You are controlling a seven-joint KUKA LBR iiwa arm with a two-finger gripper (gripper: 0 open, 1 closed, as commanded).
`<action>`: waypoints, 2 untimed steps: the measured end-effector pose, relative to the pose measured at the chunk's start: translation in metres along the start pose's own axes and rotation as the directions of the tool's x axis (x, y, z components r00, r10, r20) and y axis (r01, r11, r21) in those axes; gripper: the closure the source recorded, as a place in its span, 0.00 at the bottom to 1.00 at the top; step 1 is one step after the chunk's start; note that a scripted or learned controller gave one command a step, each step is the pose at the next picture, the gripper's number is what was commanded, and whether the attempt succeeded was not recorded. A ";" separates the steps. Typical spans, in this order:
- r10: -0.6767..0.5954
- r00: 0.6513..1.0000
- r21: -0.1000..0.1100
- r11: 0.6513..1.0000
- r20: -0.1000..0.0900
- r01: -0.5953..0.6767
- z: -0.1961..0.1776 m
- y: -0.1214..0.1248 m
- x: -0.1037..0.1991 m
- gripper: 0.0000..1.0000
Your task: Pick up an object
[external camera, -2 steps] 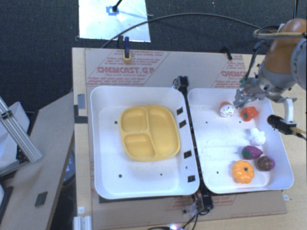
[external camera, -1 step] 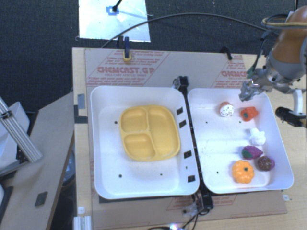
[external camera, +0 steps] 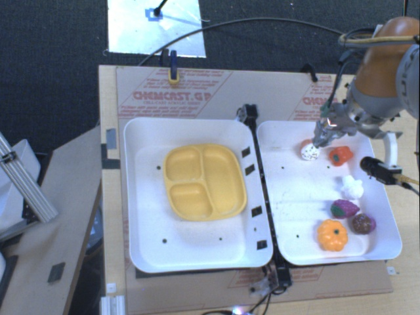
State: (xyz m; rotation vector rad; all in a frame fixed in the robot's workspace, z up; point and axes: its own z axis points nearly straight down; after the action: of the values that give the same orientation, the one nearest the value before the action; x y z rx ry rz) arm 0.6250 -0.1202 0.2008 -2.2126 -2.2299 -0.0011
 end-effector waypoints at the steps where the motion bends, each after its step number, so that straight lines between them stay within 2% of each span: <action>1: -0.001 1.000 0.001 1.000 -0.001 0.001 -0.011 -0.029 0.050 1.00; 2: -0.002 1.000 0.000 1.000 -0.001 0.002 -0.014 -0.041 0.104 1.00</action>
State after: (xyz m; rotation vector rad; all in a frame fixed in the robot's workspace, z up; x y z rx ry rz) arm 0.5833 -0.0164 0.2148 -2.2103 -2.2309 -0.0025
